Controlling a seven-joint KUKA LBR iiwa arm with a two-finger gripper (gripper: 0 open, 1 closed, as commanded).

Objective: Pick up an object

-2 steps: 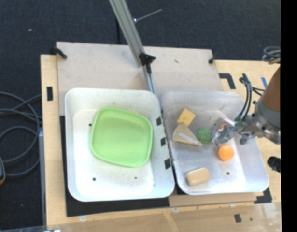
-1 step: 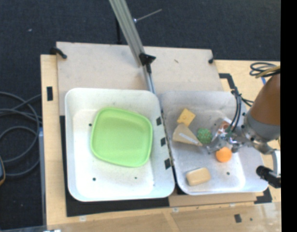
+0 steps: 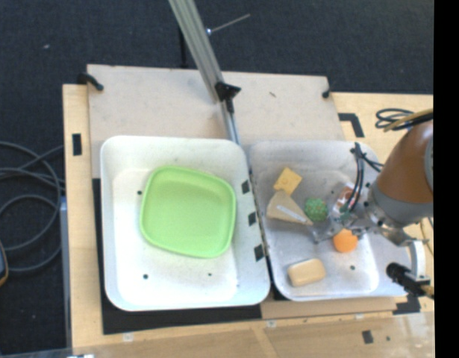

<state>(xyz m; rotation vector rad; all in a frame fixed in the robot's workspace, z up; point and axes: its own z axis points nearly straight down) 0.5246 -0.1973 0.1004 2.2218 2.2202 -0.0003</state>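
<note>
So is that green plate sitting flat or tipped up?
Flat: the green plate lies face up on the left bin floor, its whole rim showing.

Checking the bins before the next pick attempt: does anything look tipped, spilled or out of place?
Nothing stands out. The green plate lies flat in the left bin; the yellow block, orange ball and tan piece sit loose inside the right bin.

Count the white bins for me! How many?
2. The left bin holds a green plate; the right bin sits beside it, holding small objects, where the gripper reaches.
</note>
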